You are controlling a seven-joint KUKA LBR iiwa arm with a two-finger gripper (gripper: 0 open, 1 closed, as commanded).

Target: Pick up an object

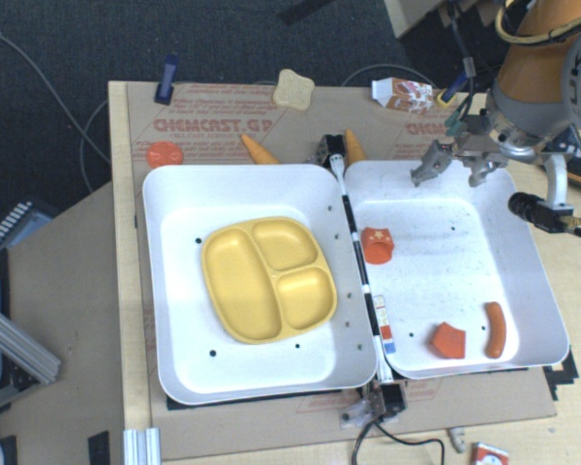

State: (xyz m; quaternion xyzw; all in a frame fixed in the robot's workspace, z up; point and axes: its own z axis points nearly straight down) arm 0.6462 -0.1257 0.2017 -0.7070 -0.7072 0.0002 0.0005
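Robotics laboratory test cell; a grey and orange arm point(542, 56) stands at a bench point(562, 260) covered with printed cardboard point(213, 124); two white bins point(174, 356) hold toy food and a yellow divided plate point(268, 277); loose cables point(39, 76) cross dark carpet point(68, 27).

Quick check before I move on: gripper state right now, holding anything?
Gripper: open, fingers spread, holding nothing, above the far edge of the right bin.
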